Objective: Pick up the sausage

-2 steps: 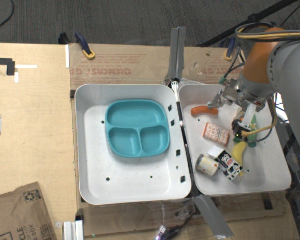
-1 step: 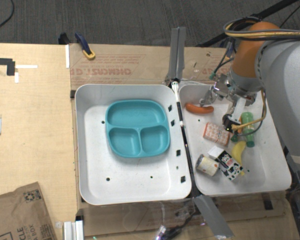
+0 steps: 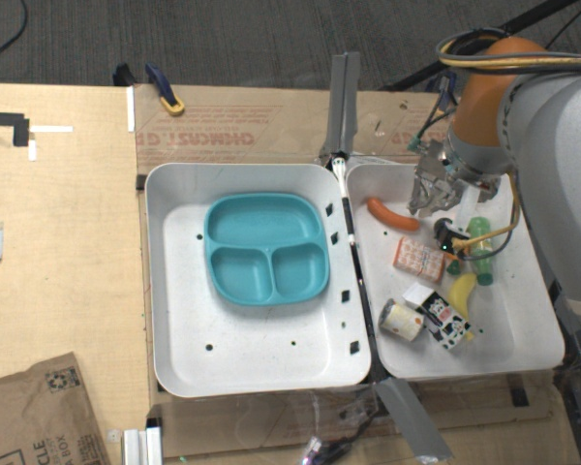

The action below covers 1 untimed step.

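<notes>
An orange-red sausage (image 3: 393,215) lies slanted in the upper left of the right bin (image 3: 523,352). My gripper (image 3: 428,202) hangs just to its right, fingertips pointing down close to the sausage's right end. Nothing is visibly held between the fingers. The grey arm with its orange band reaches in from the upper right and hides the bin's back right corner.
The left bin (image 3: 174,289) holds a teal divided plate (image 3: 267,248). Below the sausage lie a red-patterned packet (image 3: 418,258), a green bottle (image 3: 477,235), a yellow banana (image 3: 462,293), a black-and-white carton (image 3: 443,320) and a small can (image 3: 401,320). A metal divider (image 3: 344,114) stands between the bins.
</notes>
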Available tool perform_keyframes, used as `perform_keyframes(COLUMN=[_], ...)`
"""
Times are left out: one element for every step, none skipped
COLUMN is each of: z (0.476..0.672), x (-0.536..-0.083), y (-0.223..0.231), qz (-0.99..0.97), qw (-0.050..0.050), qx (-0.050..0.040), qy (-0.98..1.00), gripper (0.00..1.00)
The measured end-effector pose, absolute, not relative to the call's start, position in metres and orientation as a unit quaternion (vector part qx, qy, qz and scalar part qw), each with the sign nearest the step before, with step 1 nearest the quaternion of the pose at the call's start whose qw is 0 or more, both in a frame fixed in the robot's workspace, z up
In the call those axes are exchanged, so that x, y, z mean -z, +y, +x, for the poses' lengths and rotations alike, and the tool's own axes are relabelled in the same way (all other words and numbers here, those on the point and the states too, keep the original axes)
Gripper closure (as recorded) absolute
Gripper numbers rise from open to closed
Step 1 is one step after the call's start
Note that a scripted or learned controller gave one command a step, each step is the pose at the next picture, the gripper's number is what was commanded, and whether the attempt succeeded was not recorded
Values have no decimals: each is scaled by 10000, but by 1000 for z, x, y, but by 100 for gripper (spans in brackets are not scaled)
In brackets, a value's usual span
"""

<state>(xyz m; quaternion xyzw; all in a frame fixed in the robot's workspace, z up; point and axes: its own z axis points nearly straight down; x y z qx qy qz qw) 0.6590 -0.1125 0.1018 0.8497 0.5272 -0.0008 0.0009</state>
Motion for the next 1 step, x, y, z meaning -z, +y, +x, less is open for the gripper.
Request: perform_keyframes(z=[659], x=[-102], y=[-112], qz=[8496], qw=[9], qx=[9], qy=[5274], gripper=[0])
